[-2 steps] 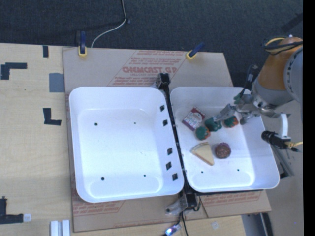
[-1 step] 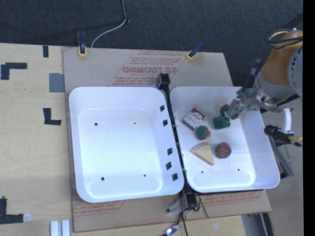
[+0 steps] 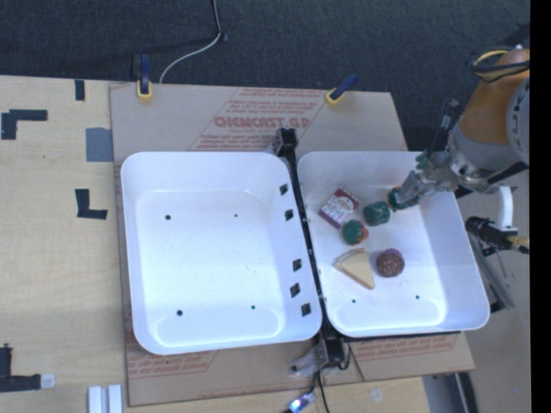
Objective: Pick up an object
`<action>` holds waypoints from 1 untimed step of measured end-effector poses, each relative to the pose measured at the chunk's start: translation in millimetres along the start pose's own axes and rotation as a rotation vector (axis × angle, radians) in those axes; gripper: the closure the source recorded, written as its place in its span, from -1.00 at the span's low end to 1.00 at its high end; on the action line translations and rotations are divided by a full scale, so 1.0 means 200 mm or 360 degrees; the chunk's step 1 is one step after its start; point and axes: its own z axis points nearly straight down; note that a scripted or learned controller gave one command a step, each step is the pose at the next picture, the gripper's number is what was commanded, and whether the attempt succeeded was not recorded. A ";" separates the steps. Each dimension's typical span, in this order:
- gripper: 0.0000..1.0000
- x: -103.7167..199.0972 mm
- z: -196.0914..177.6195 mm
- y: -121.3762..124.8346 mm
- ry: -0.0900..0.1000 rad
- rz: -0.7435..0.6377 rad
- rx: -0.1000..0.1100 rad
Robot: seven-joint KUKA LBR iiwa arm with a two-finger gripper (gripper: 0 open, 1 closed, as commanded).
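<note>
A: Tool (image 3: 403,198) low in the right bin (image 3: 448,256), green ball (image 3: 376,212) just beside its tip; spread or pinching, I cannot tell.

B: Risk: it nudges the ball away into the red packet (image 3: 338,207).

Your grey KUKA arm with its orange band (image 3: 491,114) comes in from the right edge of the view, its wrist angled down and leftward. The dark two-finger gripper (image 3: 403,198) at its tip hangs low, pointing left at a slant.
</note>
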 end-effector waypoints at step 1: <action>1.00 0.34 0.06 -0.71 0.0012 0.0004 0.0041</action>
